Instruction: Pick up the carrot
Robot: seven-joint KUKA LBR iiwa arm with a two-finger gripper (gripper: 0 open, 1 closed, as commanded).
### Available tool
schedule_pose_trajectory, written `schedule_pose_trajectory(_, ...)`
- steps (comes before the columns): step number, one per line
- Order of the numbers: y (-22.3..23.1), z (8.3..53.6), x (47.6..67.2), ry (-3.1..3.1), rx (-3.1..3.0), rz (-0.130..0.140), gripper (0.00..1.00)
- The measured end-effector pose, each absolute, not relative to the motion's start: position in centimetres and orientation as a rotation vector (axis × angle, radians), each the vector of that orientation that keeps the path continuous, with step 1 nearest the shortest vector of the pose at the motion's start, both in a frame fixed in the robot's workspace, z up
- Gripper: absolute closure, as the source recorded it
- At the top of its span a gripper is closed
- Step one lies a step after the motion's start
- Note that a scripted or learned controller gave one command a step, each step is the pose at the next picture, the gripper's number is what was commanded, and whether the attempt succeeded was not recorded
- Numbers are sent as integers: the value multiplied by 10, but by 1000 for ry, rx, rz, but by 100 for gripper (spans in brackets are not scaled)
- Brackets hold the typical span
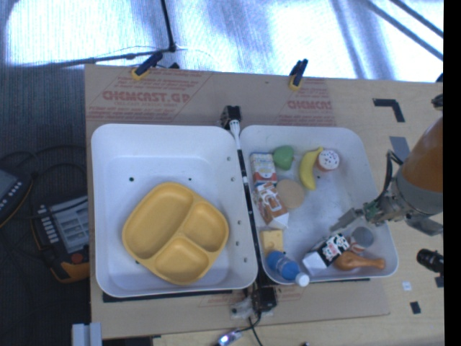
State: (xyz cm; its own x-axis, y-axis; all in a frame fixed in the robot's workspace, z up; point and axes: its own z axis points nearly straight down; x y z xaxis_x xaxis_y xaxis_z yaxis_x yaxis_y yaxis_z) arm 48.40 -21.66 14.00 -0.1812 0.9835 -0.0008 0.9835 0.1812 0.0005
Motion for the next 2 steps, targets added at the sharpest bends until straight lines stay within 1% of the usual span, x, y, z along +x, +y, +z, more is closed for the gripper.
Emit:
schedule_pose_trajectory(1, -222, 126, 505, 2492, 1917, 1, 0)
schedule_pose_trajectory(2, -223, 135, 540, 2547, 1837, 1, 0)
